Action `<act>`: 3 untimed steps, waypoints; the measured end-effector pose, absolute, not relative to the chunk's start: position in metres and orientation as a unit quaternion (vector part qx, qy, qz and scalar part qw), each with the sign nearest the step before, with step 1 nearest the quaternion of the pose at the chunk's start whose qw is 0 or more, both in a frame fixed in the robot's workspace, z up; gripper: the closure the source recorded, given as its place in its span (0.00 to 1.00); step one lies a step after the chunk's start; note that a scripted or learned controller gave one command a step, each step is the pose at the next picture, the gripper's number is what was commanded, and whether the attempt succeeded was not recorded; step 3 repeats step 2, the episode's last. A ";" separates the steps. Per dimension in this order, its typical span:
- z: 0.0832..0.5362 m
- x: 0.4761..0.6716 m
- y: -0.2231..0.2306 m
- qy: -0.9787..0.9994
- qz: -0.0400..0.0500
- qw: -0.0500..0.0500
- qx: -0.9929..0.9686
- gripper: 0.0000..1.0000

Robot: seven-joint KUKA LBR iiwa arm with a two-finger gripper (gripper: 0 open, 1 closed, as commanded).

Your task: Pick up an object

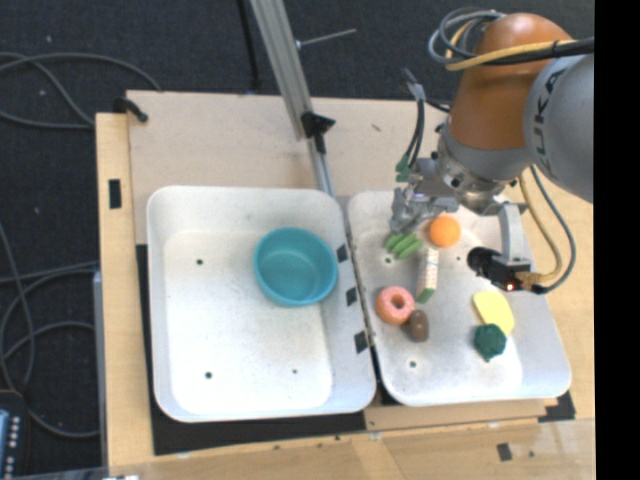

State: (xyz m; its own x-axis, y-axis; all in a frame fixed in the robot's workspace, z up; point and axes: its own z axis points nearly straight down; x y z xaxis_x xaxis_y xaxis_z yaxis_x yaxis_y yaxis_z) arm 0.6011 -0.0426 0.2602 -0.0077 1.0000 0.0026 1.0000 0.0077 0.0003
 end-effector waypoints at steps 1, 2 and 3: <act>0.266 0.590 0.010 -0.710 -0.001 0.001 -0.704 1.00; 0.250 0.574 0.054 -0.709 0.000 0.001 -0.705 1.00; 0.250 0.574 0.054 -0.709 0.000 0.001 -0.705 1.00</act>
